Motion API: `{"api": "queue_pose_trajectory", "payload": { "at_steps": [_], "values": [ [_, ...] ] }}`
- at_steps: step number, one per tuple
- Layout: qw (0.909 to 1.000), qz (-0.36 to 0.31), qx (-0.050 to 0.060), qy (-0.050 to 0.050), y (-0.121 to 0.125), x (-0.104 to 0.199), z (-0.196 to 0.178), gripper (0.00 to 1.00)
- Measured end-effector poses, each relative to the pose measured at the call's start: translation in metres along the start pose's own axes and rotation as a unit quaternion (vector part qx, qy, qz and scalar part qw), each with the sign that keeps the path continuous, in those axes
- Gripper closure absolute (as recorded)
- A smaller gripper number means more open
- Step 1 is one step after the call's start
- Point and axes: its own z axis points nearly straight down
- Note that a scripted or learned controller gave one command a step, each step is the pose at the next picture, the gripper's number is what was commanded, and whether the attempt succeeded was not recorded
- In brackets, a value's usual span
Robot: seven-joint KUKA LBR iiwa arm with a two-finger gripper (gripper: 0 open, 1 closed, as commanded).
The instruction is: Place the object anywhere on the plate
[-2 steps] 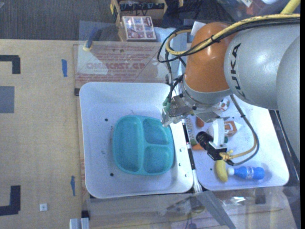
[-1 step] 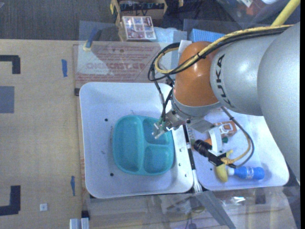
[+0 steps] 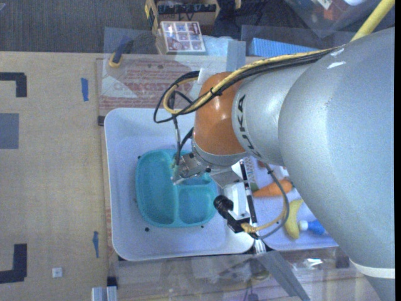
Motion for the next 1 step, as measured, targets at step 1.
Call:
{"api": "queue_pose_trajectory", "payload": {
  "at_steps": [1],
  "values": [
    [0.9961, 0.085, -0.022, -0.004, -0.0304, 0.0454, 0.0064, 1.0]
  ]
}}
